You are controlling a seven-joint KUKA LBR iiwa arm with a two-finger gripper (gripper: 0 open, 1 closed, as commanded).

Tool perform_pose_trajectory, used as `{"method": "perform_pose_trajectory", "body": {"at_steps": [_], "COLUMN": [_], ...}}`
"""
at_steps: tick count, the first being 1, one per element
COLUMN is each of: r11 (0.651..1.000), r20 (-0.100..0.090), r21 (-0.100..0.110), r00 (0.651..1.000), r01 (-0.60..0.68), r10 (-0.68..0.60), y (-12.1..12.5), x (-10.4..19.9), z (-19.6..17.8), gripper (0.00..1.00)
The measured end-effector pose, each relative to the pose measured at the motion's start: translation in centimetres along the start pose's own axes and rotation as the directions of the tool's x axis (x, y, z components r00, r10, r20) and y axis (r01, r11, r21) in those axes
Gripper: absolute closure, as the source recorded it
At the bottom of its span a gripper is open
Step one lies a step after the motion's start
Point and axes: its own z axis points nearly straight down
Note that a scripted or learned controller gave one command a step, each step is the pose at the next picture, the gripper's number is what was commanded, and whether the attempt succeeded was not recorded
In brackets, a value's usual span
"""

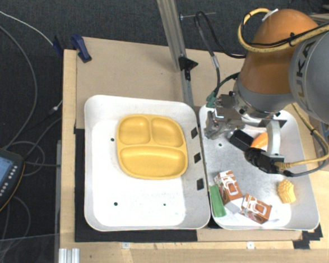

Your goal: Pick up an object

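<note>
Two small red-and-white cartons (pixel 243 198) lie nearest in the right bin (pixel 298 222), beside a green stick (pixel 217 201) and yellow corn (pixel 286 190). Farther back, the gripper (pixel 216 125) is seen low over the bin's far left. A yellow divided plate (pixel 151 146) sits in the left bin (pixel 94 168).

Two bins side by side on the bench (pixel 67 149): the left bin (pixel 92 207) holds a divided plate (pixel 151 146) toward its back; the right bin (pixel 305 211) has two cartons (pixel 228 185) (pixel 256 209) at its front, a corn piece (pixel 286 190) right of them, the arm (pixel 282 57) above its back
</note>
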Motion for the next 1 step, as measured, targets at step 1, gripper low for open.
{"method": "perform_pose_trajectory", "body": {"at_steps": [1], "r11": [1.0], "r20": [0.002], "r21": [-0.005], "r00": [1.0], "r01": [0.0], "r10": [0.0], "y": [0.68], "x": [5.45], "z": [0.17], "gripper": [1.0]}}
